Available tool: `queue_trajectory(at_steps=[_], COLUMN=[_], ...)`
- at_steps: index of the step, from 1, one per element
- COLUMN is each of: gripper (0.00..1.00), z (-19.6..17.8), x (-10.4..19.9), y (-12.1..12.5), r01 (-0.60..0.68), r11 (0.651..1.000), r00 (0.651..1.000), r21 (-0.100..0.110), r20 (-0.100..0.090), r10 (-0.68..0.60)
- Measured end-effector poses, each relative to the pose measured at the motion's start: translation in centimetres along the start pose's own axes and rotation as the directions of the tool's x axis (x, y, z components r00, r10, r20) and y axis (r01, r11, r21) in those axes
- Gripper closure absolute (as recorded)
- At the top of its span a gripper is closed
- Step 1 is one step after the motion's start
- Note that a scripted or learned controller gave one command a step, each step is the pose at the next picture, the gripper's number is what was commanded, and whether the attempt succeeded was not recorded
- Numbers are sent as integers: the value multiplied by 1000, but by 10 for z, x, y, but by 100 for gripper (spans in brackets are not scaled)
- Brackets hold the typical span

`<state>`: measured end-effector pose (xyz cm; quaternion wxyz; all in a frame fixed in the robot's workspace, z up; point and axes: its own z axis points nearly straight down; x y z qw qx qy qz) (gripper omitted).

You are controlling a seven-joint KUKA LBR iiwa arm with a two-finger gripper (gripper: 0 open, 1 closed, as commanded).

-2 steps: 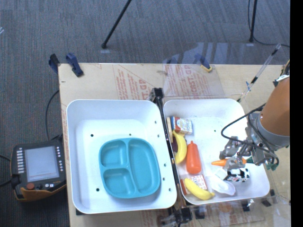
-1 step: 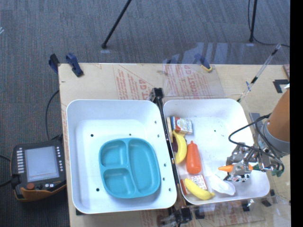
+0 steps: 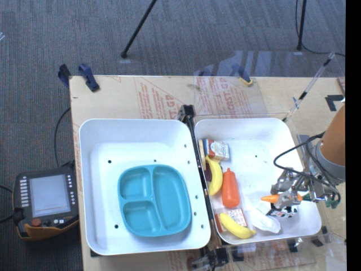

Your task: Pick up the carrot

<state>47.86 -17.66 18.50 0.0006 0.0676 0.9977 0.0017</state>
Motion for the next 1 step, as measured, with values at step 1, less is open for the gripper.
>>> queue_trajectory(at_steps=[1], gripper=[100], z=[-9], x=[-2], y=[0], r01=[0], r11=[1000], r00=[1000], r21=[-1], r20=[2], r10=[0])
